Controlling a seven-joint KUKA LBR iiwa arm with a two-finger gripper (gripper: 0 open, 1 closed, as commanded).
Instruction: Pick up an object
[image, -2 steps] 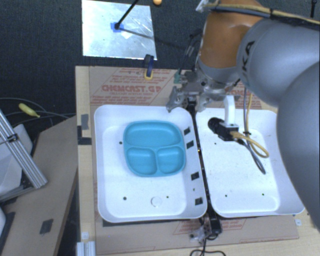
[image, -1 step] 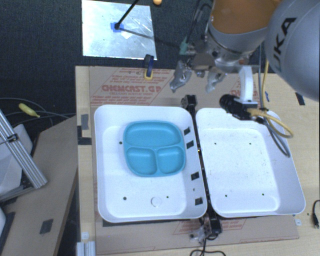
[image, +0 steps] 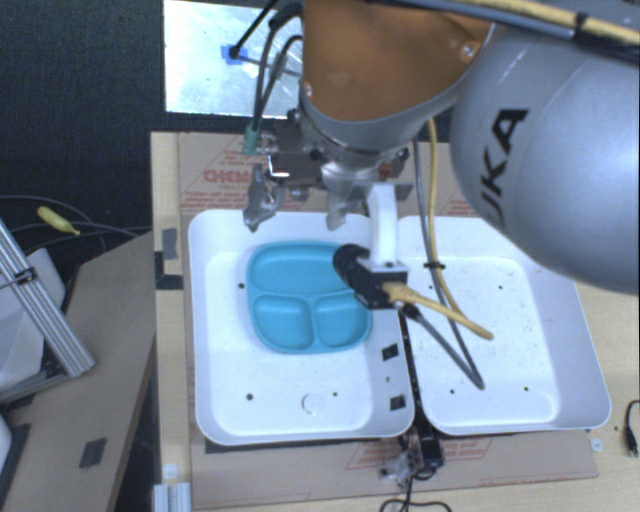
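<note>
A light blue divided plate (image: 300, 300) lies flat in the left white bin (image: 225, 360), towards its far right part. My gripper (image: 300, 212) hangs over the far rim of that bin, just beyond the plate's far edge. It is open, its two metal fingers (image: 262, 205) spread wide with nothing between them. The grey arm with its orange band fills the upper right and hides the far part of both bins.
The right white bin (image: 520, 380) adjoins the left one. A black connector (image: 358, 275) with yellow and grey cables (image: 450, 315) hangs from the wrist over the plate's right edge and the right bin. An aluminium frame (image: 40, 310) stands at left.
</note>
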